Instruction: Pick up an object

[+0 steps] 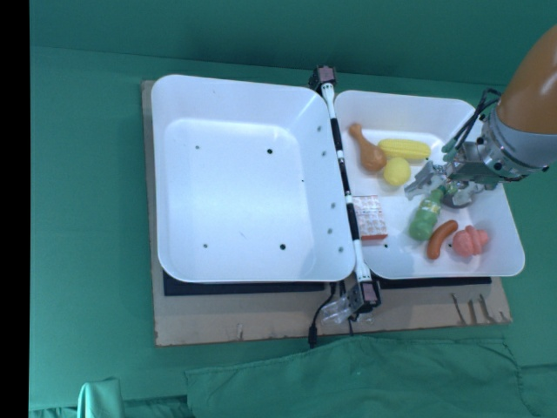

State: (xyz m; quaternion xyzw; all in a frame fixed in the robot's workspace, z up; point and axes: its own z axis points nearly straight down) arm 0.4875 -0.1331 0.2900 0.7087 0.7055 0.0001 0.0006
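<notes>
Progress check: nothing is picked yet as far as I can see. The gripper (432, 181) hangs over the right bin (500, 264), its fingers spread a bit, with nothing visibly between them. It sits right above the top of the green bottle (425, 216), which lies tilted on the bin floor, so I'd guess that's the target. What's left is the whole grab: drop, close, lift.

Room-wise it's kinda crowded. The yellow lemon (397, 171) is just beside the gripper on the divider side, with the corn cob (405, 149) and drumstick (368, 148) further back. The orange sausage (441, 239) lies just beside the bottle's lower end, and the pink toy (470, 241) is next to that. The little red box (372, 217) sits against the inner wall. The left bin (178, 103) has loads of open floor, and the right bin's far corner looks free too.
</notes>
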